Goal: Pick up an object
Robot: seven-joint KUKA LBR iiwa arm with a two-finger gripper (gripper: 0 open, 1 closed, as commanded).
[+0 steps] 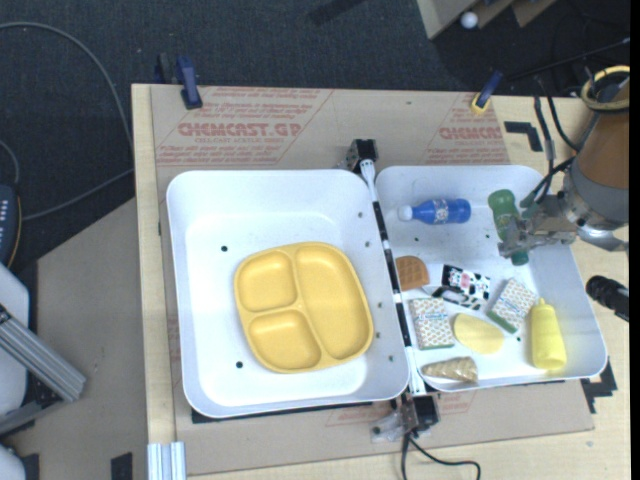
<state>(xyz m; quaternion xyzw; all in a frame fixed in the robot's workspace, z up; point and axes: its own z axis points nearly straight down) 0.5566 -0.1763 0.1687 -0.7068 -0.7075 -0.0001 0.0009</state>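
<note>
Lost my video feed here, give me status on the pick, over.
Gripper low in right bin, fingers unreadable. Green object right beside it, grasp not confirmed. Blue bottle lies clear to its left.

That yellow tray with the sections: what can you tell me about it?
The yellow tray looks like smooth moulded plastic, a rounded rectangle with three compartments: two along its upper part, one at the lower left. It lies flat, turned a little askew, near the middle of the left bin, resting on the bin's floor. Nothing lies in it.
</note>
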